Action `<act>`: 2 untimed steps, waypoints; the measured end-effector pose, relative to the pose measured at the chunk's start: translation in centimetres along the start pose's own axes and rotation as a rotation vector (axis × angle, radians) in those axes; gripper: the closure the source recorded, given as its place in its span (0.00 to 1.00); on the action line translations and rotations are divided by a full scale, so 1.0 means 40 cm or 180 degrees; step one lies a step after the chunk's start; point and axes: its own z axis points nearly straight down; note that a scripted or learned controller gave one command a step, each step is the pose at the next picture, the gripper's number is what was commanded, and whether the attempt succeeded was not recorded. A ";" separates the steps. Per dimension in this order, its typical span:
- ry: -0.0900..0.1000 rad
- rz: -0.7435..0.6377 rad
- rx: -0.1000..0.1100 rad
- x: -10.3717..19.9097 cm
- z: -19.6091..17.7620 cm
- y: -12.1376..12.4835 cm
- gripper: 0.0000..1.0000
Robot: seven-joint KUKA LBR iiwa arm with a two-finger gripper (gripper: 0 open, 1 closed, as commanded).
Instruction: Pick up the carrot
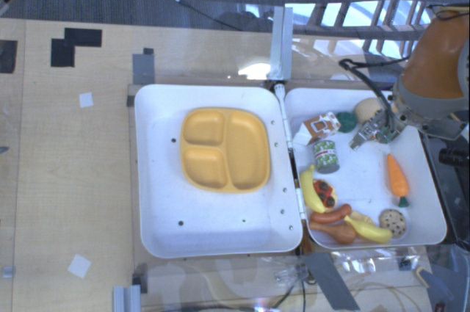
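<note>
Orange is the colour to chase: the carrot [397, 179] lies in the right-hand bin [438, 230], just below the claw [374, 131] and a touch to its right, long axis running roughly up and down the view, green stub toward the bottom. The claw hovers over the upper part of that bin, and whether it is spread or pressed together cannot be told from up here (the metal is too small and cluttered to read). Nothing sits in it. The job, by this read, is approach: the arm needs to slide down-view and slightly right, then turn the wrist so the close falls across the carrot's narrow width at mid-body. The carrot has open floor to the claw's side, but the bin wall runs close on the far side. The cookie [393, 222] lies further down, beyond the carrot's lower end, so a centred descent should stay clean.
</note>
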 end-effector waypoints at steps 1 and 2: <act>0.0025 -0.1001 0.0023 0.031 0.179 -0.190 1.00; 0.0013 -0.2380 0.0013 -0.014 0.178 -0.270 1.00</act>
